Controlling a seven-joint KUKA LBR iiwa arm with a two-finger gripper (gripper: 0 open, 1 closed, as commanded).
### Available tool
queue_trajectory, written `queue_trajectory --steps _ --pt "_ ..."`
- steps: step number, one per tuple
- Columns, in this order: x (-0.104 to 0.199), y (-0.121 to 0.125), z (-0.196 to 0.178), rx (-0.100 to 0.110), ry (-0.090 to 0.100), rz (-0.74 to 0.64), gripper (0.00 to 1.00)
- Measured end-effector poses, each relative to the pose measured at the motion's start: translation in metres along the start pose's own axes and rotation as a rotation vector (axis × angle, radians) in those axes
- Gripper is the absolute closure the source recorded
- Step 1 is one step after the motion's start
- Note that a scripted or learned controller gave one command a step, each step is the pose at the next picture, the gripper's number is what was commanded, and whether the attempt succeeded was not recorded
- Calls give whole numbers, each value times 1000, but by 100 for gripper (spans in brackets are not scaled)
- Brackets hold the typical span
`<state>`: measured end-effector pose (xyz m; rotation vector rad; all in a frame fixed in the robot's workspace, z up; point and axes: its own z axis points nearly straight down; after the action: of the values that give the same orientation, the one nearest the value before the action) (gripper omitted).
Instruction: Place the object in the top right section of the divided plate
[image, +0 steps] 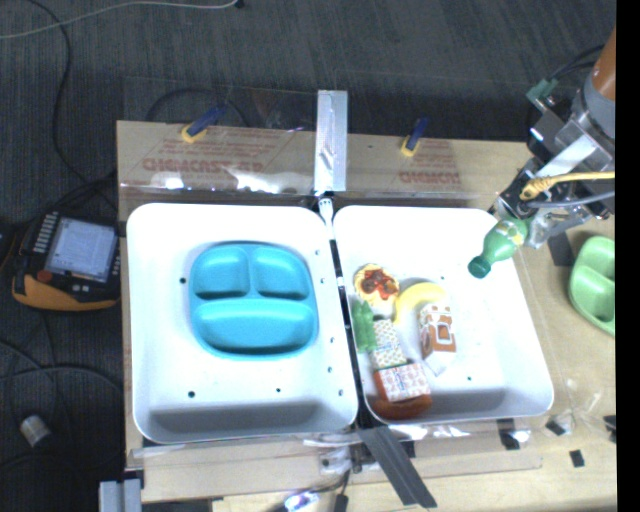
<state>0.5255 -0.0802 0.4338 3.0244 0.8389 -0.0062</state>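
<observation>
Your gripper (528, 228) holds the green bottle (497, 248) by its upper end; the bottle slants down-left from the fingers, over the right bin (520, 300). It looks light, stiff and slick, so grip firmly. The blue divided plate (251, 298) lies far left of the gripper.

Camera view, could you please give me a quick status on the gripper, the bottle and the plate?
Gripper at right bin's far right edge, green bottle at its tip; grip unconfirmed. Blue divided plate in left bin, top right section bare. Toy food piled in right bin.
</observation>
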Motion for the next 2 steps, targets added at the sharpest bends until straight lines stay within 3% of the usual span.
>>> queue_trajectory --steps 1,2 --pt "-62 29 0 2 0 274 100" --pt "-71 38 1 4 0 315 100"
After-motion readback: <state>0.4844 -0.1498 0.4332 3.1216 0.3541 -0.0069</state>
